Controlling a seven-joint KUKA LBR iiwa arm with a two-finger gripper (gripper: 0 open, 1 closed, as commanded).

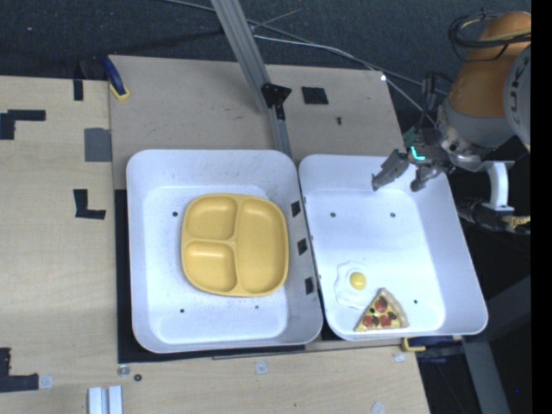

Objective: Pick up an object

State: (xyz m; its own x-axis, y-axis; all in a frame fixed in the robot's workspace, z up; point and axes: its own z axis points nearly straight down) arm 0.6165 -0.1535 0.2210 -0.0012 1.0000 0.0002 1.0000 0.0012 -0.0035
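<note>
Overhead, gripper (403, 178) hung at far edge of right bin (431, 231), fingers spread apart, nothing between them. Fried egg (352, 283) lay on right bin's floor toward near edge, well apart from gripper. Pizza slice (381, 312) sat just beside egg, nearer right bin's near rim. Yellow divided plate (235, 244) rested in left bin (155, 248), beside right bin.

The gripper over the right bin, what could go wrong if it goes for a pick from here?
The gripper hangs at the far end of the right bin, well away from the fried egg and pizza slice. Both lie flat and touching near the bin's front wall, so a grab may slip off, or disturb both.
</note>
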